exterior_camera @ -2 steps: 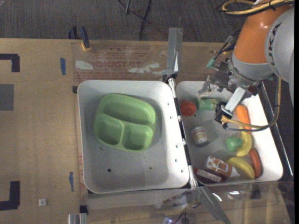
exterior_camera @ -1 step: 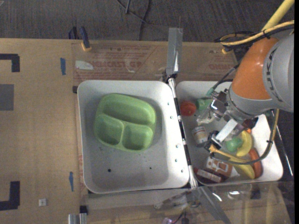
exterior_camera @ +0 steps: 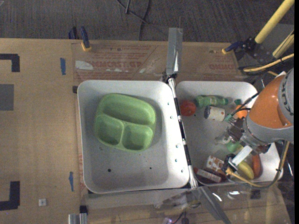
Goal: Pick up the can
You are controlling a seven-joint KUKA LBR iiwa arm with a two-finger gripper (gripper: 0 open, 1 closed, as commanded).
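In the camera view the can (exterior_camera: 215, 112) lies on its side near the far edge of the right bin (exterior_camera: 205, 141), long axis roughly left-right, just up-left of the tool (exterior_camera: 232, 135), whose opening I cannot tell.

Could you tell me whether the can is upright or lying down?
Lying down: the can rests on its side in the right bin, its round end facing sideways.
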